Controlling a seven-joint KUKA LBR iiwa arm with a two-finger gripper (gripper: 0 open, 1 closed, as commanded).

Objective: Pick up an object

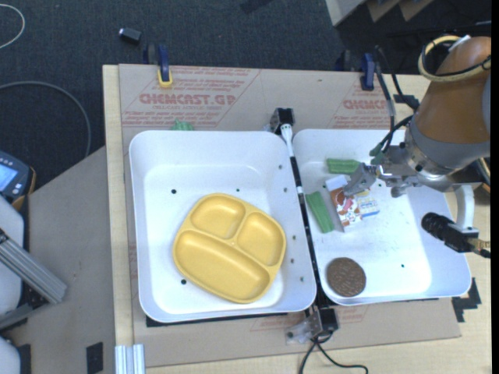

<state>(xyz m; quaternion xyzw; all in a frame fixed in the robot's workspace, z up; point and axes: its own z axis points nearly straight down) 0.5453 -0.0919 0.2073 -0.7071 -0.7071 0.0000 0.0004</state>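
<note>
Nearest the camera, a brown round disc [345, 276] lies at the front of the right bin [405, 275]. In the left bin [152, 209] sits a yellow three-compartment tray [228, 245]. Mid-bin on the right, a green bar [319, 211] lies along the dividing wall, just beside a small red-and-white packet [350, 207] whose print is too small to read. The pincer [373, 176] hangs directly over this packet; whether its fingers are parted cannot be told. A second green bar [342, 164] lies beyond. Farthest, the tabletop [234, 100] carries red lettering, "CHEMCAST", and two blue clamps [162, 61].
</note>
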